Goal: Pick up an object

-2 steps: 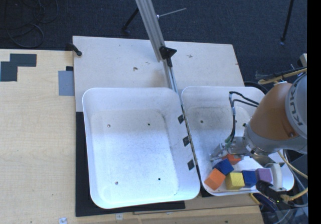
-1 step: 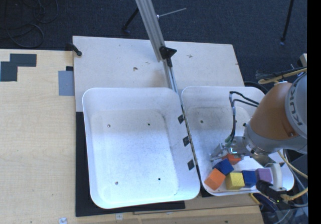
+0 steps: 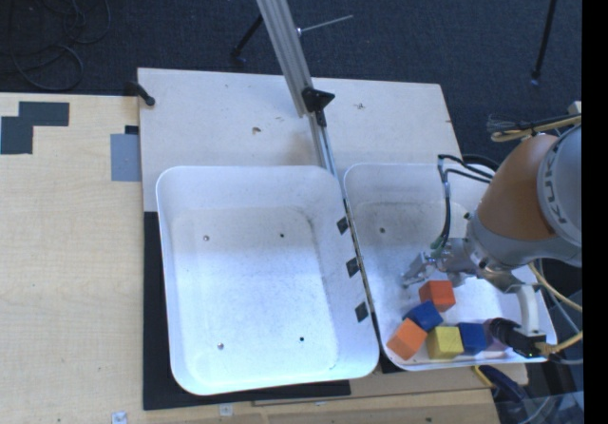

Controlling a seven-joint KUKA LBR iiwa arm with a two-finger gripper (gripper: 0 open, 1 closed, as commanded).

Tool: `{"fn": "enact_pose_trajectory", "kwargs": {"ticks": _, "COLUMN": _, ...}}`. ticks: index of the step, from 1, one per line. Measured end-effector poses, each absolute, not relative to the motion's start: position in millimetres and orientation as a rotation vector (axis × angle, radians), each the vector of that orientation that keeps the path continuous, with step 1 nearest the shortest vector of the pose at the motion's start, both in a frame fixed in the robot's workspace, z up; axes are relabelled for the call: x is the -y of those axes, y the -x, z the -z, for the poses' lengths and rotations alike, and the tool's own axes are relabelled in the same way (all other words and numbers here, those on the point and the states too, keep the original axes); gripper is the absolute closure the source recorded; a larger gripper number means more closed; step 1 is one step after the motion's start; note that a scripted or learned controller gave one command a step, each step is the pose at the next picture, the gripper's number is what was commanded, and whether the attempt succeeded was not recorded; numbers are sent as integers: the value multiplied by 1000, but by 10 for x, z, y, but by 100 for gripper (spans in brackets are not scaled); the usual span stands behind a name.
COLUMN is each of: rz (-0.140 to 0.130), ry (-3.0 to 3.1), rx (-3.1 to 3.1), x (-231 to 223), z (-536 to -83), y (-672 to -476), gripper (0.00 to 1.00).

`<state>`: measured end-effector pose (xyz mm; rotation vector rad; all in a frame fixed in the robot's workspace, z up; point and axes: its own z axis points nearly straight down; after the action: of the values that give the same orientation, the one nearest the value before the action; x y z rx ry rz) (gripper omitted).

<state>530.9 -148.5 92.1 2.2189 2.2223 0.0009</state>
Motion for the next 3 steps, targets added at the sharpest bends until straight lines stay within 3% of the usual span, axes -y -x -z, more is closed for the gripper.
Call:
{"fn": "enact_pose_trajectory", "kwargs": {"ticks": 1, "rz": -2, "ry": -2220, "rx": -2219, "x": 1347, "z": -923, "y": -4948, "gripper": 0}}
{"fn": "enact_pose_trajectory", "kwargs": {"ticks": 2, "rz": -3, "ry": -2225, "rx": -2217, "x": 1358, "z": -1020, "y": -4952, "gripper": 100}}
{"fn": "enact_pose_trajectory", "kwargs": {"ticks": 3, "rz": -9, "ry": -2213, "rx": -2229, "x": 564, "z": -1939, "y": -5094, "gripper": 100}}
